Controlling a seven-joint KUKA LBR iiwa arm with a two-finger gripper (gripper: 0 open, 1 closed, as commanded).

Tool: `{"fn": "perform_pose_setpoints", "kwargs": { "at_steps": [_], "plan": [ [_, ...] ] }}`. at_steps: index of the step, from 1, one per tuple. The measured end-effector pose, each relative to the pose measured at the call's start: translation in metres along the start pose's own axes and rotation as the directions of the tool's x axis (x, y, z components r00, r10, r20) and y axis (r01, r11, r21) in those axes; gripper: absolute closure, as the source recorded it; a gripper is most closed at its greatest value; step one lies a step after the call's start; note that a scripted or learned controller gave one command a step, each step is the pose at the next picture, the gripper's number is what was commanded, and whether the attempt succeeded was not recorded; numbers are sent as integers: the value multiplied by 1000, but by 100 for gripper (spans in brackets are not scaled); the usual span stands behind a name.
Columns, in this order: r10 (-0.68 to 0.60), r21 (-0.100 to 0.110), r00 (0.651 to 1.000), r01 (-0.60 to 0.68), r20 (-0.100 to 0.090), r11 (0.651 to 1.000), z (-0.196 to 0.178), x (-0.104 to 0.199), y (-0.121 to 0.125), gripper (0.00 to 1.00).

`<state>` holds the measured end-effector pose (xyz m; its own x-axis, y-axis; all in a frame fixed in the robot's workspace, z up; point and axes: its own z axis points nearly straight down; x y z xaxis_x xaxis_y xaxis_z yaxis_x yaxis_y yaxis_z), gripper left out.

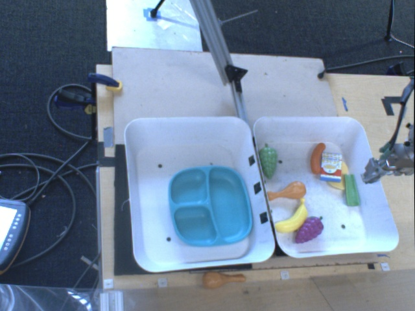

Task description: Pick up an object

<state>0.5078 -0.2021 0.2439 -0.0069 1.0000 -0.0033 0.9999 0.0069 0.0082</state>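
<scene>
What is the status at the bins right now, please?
Pincer at right bin's right rim, nothing seen held. Nearest pick: green stick, beside the carton. Blue tray in left bin. No obstruction.

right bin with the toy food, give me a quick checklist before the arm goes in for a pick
1. Things to pick lie in the right bin: ok. Grapes, banana, green stick, small carton and others are there.
2. Gripper placed near a target: ok. It sits at the bin's right wall, close beside the green stick.
3. Fingers open enough to go round something: cannot tell, too blurred.
4. Gripper free of any load: cannot tell, for the same reason.
5. Target stands apart from its neighbours: not ok for the carton, which touches the red sausage; ok for the green stick, judging by the gap.
6. Left bin's blue tray out of the way: ok.
</scene>
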Motion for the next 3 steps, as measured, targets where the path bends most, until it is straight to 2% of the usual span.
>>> {"fn": "perform_pose_setpoints", "kwargs": {
  "at_steps": [1,2,3],
  "plan": [
    [-4,6,1000,4,-5,1000,-8,51,-6,100],
    [-5,5,1000,5,-5,1000,-15,103,-2,100],
    [-3,7,1000,4,-5,1000,-13,150,-12,100]
  ]
}}
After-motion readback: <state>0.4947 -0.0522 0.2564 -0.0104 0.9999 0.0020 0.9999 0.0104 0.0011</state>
